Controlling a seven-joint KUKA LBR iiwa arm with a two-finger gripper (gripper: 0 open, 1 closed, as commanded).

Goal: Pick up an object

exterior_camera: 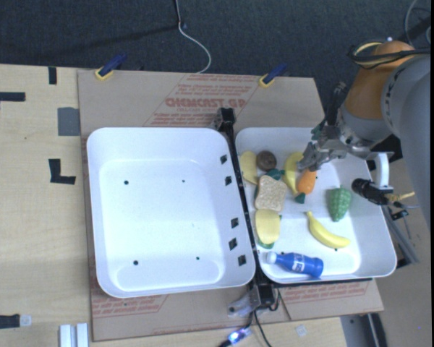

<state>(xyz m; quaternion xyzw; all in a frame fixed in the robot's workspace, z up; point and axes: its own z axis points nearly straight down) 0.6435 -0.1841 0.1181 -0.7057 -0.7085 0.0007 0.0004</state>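
Gripper [312, 161] sits low in the right bin [376, 262], directly over an orange carrot-like item [307, 182] near the bin's upper middle; finger state cannot be told from this angle. Also in that bin: banana [325, 233], green item [339, 202], blue bottle [298, 264], tan bread slice [270, 193].
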